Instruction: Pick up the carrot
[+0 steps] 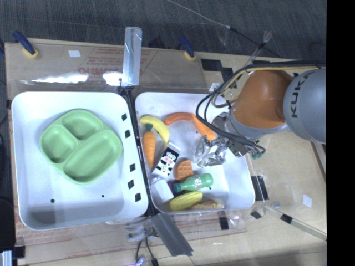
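Your carrot [149, 148] lies at the right bin's [239, 173] left wall, beside the banana [157, 126]. The gripper [212, 151] hovers nearby; jaws' state unclear.

carrot [149, 147] | banana [157, 126] touching above, bin wall [139, 148] left | right side open

A divided plate [81, 144] lies in the left bin [22, 204]; the carrot [149, 149] lies in the right bin [244, 187].

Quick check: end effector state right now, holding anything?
End effector: cannot be told; it sits low in the right bin, away from the carrot.
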`<state>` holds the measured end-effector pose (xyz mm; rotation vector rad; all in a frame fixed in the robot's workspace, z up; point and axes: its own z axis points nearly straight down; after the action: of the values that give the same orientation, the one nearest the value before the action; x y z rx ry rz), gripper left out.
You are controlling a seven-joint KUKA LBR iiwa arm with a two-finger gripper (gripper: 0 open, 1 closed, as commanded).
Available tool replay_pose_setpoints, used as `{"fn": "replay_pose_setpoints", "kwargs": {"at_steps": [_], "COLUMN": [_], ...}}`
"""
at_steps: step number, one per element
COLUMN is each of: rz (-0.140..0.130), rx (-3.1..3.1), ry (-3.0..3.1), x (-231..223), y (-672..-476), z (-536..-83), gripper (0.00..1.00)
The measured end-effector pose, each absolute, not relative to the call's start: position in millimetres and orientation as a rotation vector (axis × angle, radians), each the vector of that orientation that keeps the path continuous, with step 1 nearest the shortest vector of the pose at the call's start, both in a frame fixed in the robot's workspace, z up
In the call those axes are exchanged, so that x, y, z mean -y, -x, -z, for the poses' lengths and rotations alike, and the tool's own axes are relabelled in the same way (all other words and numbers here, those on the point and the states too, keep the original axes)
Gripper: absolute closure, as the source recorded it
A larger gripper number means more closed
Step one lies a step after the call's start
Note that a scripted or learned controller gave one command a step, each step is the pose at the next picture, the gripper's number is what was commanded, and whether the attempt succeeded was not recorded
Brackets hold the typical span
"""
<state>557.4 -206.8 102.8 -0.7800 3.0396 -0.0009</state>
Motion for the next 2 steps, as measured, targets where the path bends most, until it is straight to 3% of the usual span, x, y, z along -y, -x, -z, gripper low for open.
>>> {"fn": "replay_pose_setpoints", "kwargs": {"at_steps": [1, 2], "rz": [0.002, 0.014], "rx": [-3.037, -2.971], "ry": [0.788, 0.955], "x": [162, 180], "y": [-531.5, -571.0], "z": [-150, -104], "gripper": [1.0, 1.0]}}
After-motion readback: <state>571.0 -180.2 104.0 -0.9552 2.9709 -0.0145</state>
